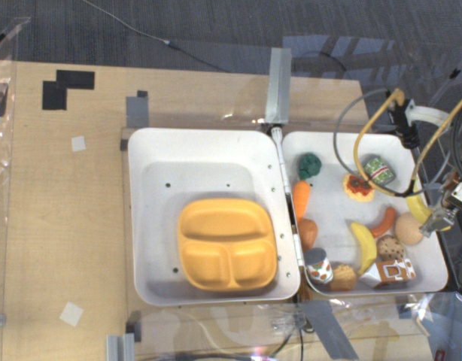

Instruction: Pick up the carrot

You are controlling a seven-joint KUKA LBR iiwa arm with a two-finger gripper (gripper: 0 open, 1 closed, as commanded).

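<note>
No text, label or number is legible on anything here.

I count two white bins — the left bin (141, 201) and the right bin (442, 273). In the left I see one yellow divided tray (227, 244). In the right I count one carrot (300, 198), one banana (364, 247), one green broccoli piece (309, 165), one egg (408, 229), one sausage (384, 222) — plus one cookie (389, 248).
</note>
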